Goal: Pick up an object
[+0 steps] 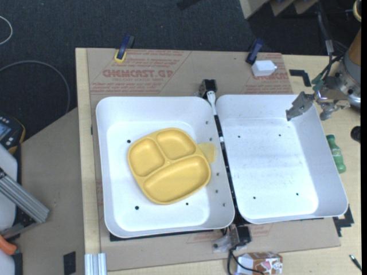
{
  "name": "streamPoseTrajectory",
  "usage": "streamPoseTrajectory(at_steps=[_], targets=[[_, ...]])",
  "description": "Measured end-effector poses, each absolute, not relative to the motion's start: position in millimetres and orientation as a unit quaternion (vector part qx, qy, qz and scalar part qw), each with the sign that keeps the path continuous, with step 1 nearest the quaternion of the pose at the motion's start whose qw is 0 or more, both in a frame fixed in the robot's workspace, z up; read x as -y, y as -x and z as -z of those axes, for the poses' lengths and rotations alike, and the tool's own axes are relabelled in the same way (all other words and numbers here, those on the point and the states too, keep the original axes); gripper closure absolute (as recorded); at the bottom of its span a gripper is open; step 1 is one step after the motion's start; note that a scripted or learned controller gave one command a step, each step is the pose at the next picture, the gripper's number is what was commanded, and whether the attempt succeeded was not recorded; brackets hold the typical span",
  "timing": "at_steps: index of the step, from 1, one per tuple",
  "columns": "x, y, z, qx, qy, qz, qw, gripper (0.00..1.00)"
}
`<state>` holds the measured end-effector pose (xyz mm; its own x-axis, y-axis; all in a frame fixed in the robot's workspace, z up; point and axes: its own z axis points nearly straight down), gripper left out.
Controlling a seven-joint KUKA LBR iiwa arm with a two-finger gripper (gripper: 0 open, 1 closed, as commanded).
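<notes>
We see the yellow divided plate (168,165) lying flat in the left bin (109,125) at centre-left, untouched. Our gripper (312,105) hovers at the right bin's (275,165) upper-right rim, jaws seemingly apart and empty. Next, we judge, comes travel left and descent over the plate

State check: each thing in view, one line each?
yellow divided plate: lying flat, right way up, in the left bin, untouched
right bin: holds no loose object
gripper: over the right bin's far right corner, fingers spread, holding nothing
</notes>
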<state>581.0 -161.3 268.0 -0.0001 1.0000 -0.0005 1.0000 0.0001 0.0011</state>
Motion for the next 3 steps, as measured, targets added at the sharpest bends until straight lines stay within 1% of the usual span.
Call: streamPoseTrajectory(at_steps=[1, 2, 3], targets=[[77.8, -555.7, -400.3, -0.711, -0.703, -0.0063, 0.006, 0.0], [59.3, -505.5, -479.0, -0.708, -0.706, -0.0033, 0.003, 0.0], [7.7, -478.6, -539.0, -0.709, -0.705, -0.0033, 0.003, 0.0]])
